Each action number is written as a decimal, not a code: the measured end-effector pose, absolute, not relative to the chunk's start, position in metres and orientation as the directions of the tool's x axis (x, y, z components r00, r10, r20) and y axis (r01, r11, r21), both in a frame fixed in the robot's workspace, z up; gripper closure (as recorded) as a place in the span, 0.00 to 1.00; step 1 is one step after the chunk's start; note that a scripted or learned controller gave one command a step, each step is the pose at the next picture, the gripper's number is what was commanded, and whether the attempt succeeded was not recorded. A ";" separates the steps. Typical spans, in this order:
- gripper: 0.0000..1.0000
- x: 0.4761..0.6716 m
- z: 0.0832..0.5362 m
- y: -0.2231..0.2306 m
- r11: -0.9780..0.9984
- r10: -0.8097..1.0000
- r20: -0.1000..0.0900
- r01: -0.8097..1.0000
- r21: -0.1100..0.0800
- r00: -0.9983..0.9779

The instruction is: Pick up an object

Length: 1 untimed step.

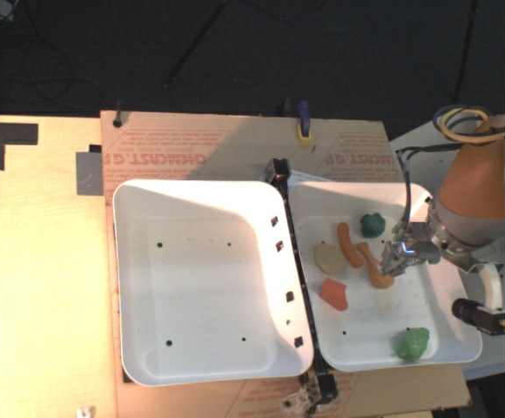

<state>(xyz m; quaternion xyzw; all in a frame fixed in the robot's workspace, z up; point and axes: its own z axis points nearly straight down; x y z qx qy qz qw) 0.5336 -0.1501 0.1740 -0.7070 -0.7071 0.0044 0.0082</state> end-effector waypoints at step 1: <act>1.00 0.547 0.353 -0.117 0.005 1.000 -0.002 1.000 0.017 -0.005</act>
